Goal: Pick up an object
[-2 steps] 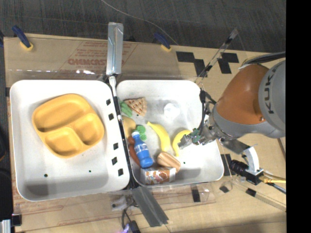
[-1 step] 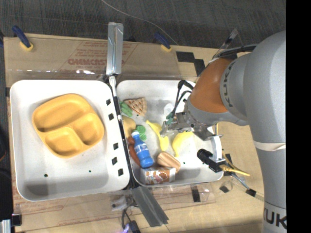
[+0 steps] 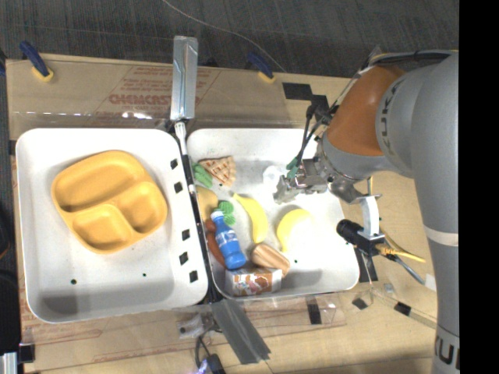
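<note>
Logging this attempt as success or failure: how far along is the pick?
Done: the arm has reached over the right bin. In hand: the claw hovers just above the yellow banana piece; I can't tell whether it holds anything. Left: the banana piece, blue bottle and other toy food lie in the bin, so no lift is confirmed.

Brown bench carries two white bins. Left bin and right bin sit touching side by side.

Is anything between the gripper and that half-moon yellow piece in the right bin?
Nothing visible. The gripper sits just above the yellow piece, with bare bin floor between them. The banana lies beside it to the left, out of the direct path.
</note>
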